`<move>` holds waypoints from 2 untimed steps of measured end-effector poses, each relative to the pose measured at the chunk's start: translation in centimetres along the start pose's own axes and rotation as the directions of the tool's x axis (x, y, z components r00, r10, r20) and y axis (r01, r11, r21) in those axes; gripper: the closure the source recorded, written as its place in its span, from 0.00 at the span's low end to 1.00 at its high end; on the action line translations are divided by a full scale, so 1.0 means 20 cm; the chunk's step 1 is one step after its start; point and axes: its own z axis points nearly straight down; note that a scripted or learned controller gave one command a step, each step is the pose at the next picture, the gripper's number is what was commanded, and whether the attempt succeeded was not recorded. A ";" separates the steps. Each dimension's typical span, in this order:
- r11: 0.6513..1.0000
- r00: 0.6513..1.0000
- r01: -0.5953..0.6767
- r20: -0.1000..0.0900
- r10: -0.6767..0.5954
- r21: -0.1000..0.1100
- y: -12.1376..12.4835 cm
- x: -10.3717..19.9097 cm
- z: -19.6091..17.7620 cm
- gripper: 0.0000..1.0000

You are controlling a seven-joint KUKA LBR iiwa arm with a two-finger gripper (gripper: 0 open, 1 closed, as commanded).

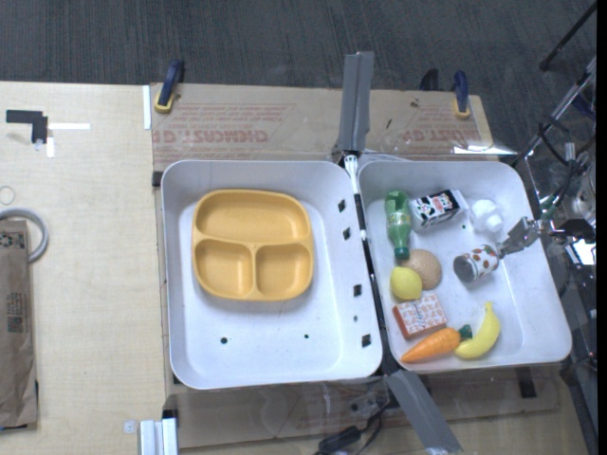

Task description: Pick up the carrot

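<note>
The orange carrot (430, 344), with a green top pointing right, lies at the front edge of the right bin (531, 344). It rests between a red box (418, 315) and a yellow banana (480, 335), close to both. My gripper (521, 234) reaches in low over the bin's right rim. It is well behind and to the right of the carrot, near a small tipped can (476, 263). Nothing is visibly held.
The right bin also holds a lemon (406, 283), a brown round item (426, 267), a green bottle (397, 222), a black-and-white carton (438, 207) and a white object (487, 216). A yellow divided plate (253, 245) sits in the left bin (190, 349).
</note>
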 end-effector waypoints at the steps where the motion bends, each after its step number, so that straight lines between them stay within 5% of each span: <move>1: 1.000 1.000 0.024 0.000 -0.024 0.000 -0.20 -0.03 0.13 0.00; 2: 1.000 1.000 0.025 0.000 -0.025 0.000 -0.20 -0.03 0.13 0.00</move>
